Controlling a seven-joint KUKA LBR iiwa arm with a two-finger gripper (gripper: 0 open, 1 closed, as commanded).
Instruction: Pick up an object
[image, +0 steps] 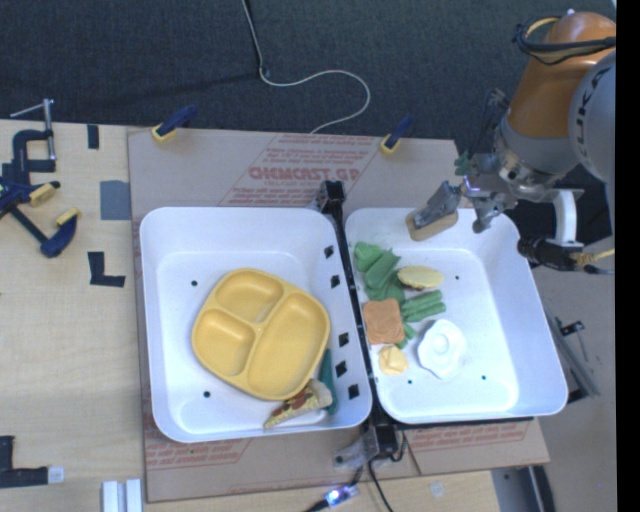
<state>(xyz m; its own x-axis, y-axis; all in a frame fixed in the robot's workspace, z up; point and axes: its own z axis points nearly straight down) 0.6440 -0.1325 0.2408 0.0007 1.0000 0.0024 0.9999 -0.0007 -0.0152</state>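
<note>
Wooden surface (70, 330) bears 2 white bins; pincer (455, 208), fingers spread, grips nothing above right bin's (520, 350) far rim; toy food (405, 310) clusters near its left wall, risking a pinch against the rim.

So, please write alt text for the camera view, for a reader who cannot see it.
A grey arm's pincer hovers over the far edge of the right bin, which holds toy food. The left bin holds a yellow plate and a pizza slice.
</note>
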